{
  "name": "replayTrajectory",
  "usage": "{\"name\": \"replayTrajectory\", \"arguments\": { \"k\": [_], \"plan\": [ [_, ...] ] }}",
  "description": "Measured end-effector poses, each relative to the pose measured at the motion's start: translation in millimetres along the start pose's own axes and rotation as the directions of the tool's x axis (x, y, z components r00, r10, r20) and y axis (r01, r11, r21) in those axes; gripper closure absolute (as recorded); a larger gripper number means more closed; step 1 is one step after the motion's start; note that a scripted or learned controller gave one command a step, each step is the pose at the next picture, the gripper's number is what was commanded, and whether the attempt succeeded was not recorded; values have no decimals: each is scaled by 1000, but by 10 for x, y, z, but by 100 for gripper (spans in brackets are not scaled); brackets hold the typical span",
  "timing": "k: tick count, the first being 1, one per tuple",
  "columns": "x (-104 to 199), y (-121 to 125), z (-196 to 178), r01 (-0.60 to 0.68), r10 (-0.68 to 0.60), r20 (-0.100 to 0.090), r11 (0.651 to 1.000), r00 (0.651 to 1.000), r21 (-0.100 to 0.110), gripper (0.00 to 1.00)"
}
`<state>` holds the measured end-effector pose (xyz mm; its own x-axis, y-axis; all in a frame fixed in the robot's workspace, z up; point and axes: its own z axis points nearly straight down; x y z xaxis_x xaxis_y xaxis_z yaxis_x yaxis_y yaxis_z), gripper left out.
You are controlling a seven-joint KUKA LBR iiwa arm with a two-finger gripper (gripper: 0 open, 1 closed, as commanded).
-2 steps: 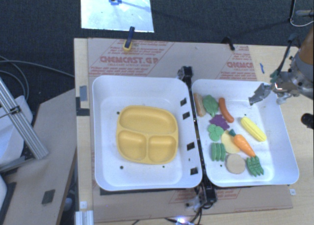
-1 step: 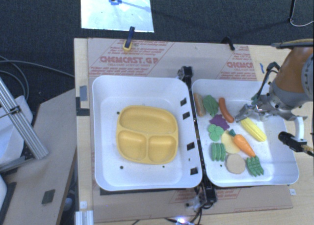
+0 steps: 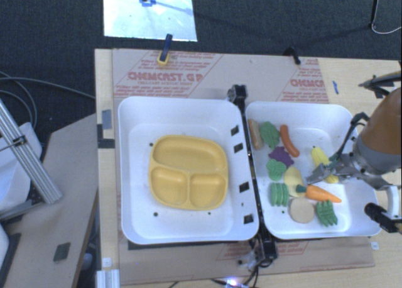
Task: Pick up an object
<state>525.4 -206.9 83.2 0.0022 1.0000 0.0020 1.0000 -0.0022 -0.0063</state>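
Left bin (image 3: pixel 135 155) is sitting in the centre-left of the frame and is holding a yellow divided plate (image 3: pixel 188 171), three compartments, lying flat; it looks like rigid moulded plastic, light, but wide and low, so a poor candidate for a two-finger pinch. Moving right, the right bin (image 3: pixel 339 117) is carrying a loose cluster of toy food: a tan sausage-like piece (image 3: pixel 254 132) along its left wall, a green leafy piece (image 3: pixel 269 134) just beside it, a red-orange sausage (image 3: pixel 289 140), a purple piece (image 3: pixel 280 155), more green pieces (image 3: pixel 276 170) below, a pale yellow piece (image 3: pixel 293 178), a beige disc (image 3: pixel 301 211), a yellow corn-like piece (image 3: pixel 320 155), and an orange carrot (image 3: pixel 323 194) lying near-horizontal in the lower middle of the bin, tip pointing right. Judgement: all are looking like light, hard, smooth plastic, likely slippery and prone to rolling, not fragile. The carrot is appearing closest to the tool; best hold is probably across its thicker left half, fingers square to its long axis. Neighbours are crowding it, so nudging is a risk. The gripper (image 3: pixel 321 172) is reaching in from the right edge of the frame, wrist low over the bin, pointing left, tip just above the carrot and beside the pale yellow piece. Finger state: cannot tell; nothing is visibly pinched
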Motion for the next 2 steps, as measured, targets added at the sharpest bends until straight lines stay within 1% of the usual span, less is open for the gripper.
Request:
{"name": "replayTrajectory", "arguments": {
  "k": [1, 2],
  "plan": [
    [8, 334, -21, 7, -7, 4, 1000, 1000, -11, 0],
    [5, 328, -126, 6, -6, 3, 1000, 1000, -12, 100]
  ]
}}
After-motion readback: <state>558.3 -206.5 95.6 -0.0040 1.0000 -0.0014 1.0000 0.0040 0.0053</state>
